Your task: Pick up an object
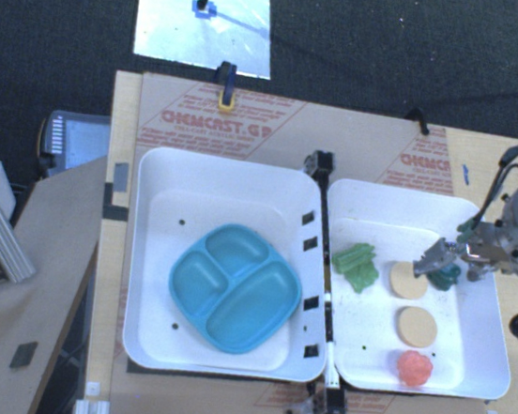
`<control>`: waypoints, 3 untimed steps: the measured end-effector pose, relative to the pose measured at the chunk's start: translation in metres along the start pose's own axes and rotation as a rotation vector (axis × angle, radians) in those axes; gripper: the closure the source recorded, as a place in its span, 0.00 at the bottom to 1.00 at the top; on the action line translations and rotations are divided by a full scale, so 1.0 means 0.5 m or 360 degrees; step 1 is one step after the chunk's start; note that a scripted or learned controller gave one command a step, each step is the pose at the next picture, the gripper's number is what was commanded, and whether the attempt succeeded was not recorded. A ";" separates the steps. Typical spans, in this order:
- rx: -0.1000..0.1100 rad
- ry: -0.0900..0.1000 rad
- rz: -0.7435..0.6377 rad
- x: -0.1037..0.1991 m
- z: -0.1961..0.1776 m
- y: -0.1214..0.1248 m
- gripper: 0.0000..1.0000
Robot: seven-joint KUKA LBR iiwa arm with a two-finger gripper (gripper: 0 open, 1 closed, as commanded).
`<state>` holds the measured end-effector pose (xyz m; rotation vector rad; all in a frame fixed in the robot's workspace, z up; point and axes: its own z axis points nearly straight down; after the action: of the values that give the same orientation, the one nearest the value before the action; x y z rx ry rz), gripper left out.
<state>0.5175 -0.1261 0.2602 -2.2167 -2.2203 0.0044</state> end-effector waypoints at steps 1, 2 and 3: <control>-0.0011 -0.0002 -0.0002 0.000 -0.006 0.003 0.00; -0.0005 0.0000 -0.0001 0.014 0.087 0.016 0.00; 0.0000 0.0001 -0.0001 0.024 0.209 0.010 0.00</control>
<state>0.5221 -0.1139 0.1555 -2.2163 -2.2206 0.0038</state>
